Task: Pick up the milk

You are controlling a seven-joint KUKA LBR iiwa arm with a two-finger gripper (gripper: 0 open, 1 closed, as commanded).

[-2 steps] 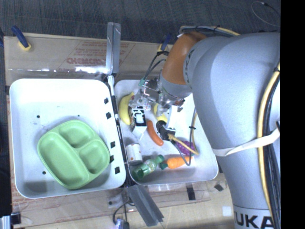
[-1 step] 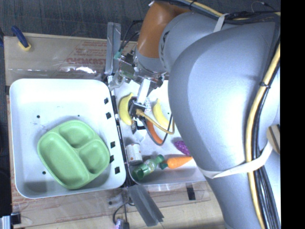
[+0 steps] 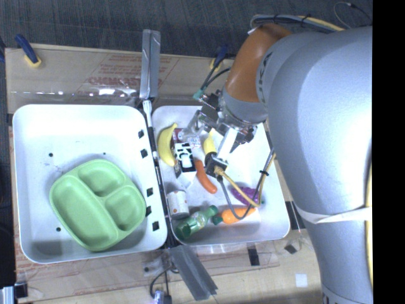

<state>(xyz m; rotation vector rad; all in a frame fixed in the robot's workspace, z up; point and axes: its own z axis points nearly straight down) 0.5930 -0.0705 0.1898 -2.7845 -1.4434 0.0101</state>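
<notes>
Milk: small carton (image 3: 185, 156) with black-and-white print, taken as the milk by its look; lying in the right bin (image 3: 250, 166), far-left part.
Neighbours: banana (image 3: 166, 145) pressed against its left side, sausage (image 3: 205, 177) just beside it on the near right. Tight spot, little room to slip in!
Weight and feel: probably light and fairly stiff, toy-like. Smooth faces, so likely to slide or tip at a nudge. Not fragile, by the look of it.
Where to take hold: across the two flat long faces at mid-body, coming from above. Best kept off the corners and off the banana side.
Gripper (image 3: 212, 135): down low over the far middle of the right bin, just right of the carton and very near it.
Opening: cannot tell, hidden under the wrist.
Hold: nothing seen gripped. Touching the carton or just short of it, impossible to say.
Left bin (image 3: 38, 125): green plate (image 3: 98, 202) inside, well apart from the action.
</notes>
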